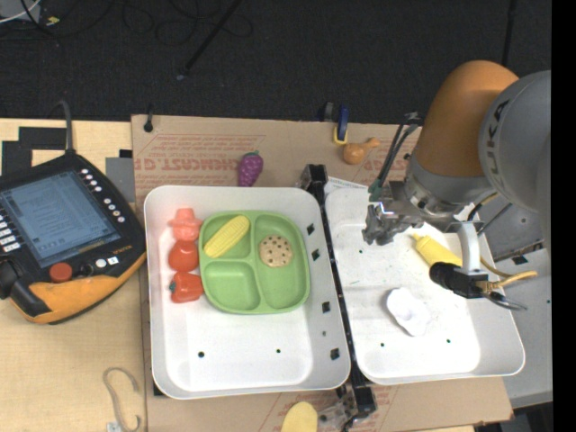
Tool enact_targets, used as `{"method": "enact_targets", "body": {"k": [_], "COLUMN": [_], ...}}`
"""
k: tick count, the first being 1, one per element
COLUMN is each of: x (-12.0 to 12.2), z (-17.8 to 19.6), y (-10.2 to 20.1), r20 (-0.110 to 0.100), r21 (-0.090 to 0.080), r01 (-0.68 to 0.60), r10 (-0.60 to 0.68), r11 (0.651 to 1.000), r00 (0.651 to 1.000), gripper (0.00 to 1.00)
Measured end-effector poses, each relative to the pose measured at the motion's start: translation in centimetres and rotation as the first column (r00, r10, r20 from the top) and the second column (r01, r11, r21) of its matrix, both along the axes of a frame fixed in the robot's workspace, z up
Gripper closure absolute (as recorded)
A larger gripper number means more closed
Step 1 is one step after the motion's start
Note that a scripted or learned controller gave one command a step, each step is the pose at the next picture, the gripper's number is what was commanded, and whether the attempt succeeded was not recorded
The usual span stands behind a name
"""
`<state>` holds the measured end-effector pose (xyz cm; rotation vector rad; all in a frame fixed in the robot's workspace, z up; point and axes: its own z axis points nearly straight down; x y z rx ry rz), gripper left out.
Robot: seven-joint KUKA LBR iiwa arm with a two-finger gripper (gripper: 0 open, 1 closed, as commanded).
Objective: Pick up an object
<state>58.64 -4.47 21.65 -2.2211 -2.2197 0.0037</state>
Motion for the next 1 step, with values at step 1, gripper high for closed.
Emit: {"method": "enact_targets", "body": {"k": [1], "x": [0.3], "z": [2.03], "y": [-0.25], "r20": [0.002], "r21": [0.001], "r01": [-0.004], "r10": [0.004], "r11": [1.0], "r00": [1.0], "gripper": [1.0]}}
